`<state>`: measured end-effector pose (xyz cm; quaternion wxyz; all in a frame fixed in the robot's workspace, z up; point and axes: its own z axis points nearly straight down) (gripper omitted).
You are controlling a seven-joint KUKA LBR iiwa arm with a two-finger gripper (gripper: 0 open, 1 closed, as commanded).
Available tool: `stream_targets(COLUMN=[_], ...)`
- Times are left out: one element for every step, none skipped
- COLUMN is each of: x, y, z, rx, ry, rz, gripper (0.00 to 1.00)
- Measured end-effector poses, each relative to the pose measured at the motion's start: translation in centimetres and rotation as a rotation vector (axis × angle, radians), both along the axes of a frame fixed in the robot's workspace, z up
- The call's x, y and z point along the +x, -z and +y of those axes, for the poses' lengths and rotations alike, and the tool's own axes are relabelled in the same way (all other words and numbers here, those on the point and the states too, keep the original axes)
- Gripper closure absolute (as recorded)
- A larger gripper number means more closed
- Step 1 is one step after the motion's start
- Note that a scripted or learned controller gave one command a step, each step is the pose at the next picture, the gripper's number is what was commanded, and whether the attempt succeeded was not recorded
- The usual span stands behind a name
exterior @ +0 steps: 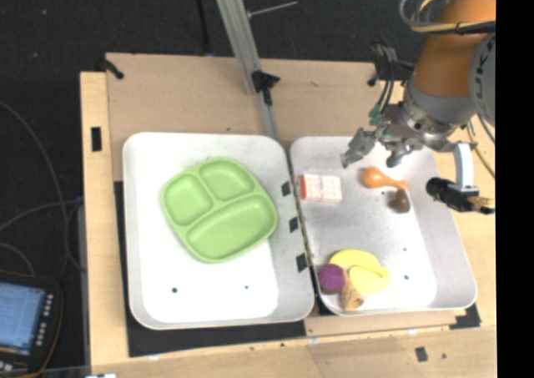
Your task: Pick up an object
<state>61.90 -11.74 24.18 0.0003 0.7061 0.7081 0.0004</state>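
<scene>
My gripper (375,151) hangs over the back of the right bin (434,284), its fingers spread open with nothing between them. Just below and in front of it lies an orange pear-shaped piece (378,176) with a small brown piece (400,200) at its right end. A white box with red print (320,189) rests to the gripper's lower left, near the bin's left wall. At the bin's front sit a yellow banana-like object (362,269), a purple ball (331,278) and a tan piece (351,296), all close together.
The left bin (150,284) holds a green divided plate (219,209). A slanted metal pole (242,34) stands behind the bins. The right bin's middle and right side offer bare floor.
</scene>
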Motion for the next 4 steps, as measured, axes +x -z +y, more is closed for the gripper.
stream_targets(x=[0.0, -0.5, -0.5, -0.6], y=[0.0, 6.2, 10.5, 14.3], z=[0.0, 0.3, 0.6, 0.5], rx=[0.0, -0.001, -0.002, -0.002], ry=[0.0, 0.003, 0.005, 0.004], rz=[0.0, 0.006, 0.005, 0.004], gripper=[0.0, 0.0, 0.0, 0.0])
